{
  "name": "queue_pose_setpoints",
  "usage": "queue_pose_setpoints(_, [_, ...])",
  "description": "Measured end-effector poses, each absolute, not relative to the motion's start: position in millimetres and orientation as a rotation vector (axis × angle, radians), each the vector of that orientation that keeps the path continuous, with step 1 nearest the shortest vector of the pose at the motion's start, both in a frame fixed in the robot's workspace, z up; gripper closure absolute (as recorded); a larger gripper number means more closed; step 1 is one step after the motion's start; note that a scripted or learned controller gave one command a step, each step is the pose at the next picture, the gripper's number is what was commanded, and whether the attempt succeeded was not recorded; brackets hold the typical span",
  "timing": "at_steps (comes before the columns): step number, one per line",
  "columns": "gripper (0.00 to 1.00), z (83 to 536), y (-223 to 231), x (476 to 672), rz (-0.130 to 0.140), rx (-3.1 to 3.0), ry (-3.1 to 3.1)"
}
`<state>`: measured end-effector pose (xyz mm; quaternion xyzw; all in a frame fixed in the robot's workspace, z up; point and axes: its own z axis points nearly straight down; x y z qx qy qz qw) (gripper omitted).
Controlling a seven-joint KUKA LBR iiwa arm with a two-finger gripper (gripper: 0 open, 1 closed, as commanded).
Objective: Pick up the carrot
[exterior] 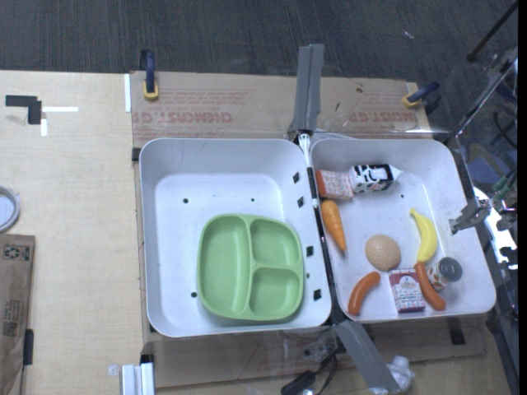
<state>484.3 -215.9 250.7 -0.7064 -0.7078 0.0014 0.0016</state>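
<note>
Since the carrot (333, 224) lies untouched at 9 o'clock in the right bin (461, 189), nothing is done; end effector state: cannot tell.

Cardboard sheet (247, 105) under the far edge of the two bins: red print, upside down and mirrored from this camera, appears to read "CHEMCO"; remaining characters not legible. A second red print run on the right part of the sheet is too faint to read. Brown paper bag (15, 290) at the left edge of the tabletop (66, 179): dark recycling-type symbol. Black-and-white carton (375, 177) and small red box (407, 290) in the right bin: printing too small to read.
</note>
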Motion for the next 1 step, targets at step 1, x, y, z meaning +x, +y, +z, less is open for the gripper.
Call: queue_pose_setpoints(1, [0.00,134.6,-177.1,528.1,0.003,-2.094,-2.337])
